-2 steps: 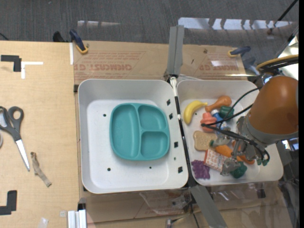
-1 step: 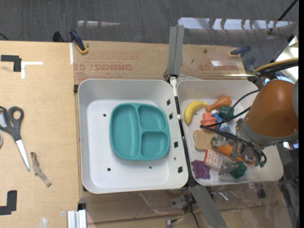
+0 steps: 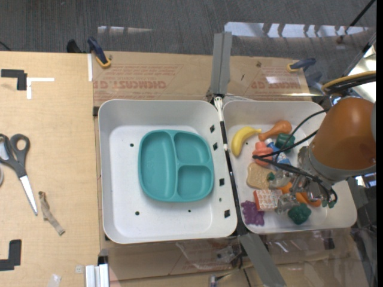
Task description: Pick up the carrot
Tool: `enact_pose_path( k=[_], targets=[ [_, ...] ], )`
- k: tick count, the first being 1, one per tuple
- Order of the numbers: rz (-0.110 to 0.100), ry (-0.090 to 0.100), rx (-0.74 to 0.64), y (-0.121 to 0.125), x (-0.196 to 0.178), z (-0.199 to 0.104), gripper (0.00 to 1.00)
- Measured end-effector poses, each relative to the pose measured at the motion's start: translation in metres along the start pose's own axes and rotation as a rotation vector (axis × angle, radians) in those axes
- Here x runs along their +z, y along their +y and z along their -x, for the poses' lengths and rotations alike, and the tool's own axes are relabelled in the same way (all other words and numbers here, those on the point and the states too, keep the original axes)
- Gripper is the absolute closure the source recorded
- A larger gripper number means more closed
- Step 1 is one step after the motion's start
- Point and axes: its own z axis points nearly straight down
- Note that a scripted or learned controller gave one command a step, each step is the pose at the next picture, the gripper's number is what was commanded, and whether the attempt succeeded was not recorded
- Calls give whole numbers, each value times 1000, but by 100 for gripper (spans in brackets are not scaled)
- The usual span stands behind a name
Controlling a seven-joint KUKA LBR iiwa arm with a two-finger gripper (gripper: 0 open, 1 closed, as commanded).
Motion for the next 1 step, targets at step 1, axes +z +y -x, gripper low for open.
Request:
enact_pose_path(
  k=[1],
  targets=[
    [3, 7, -219, 37, -87, -8, 100]
  ],
)
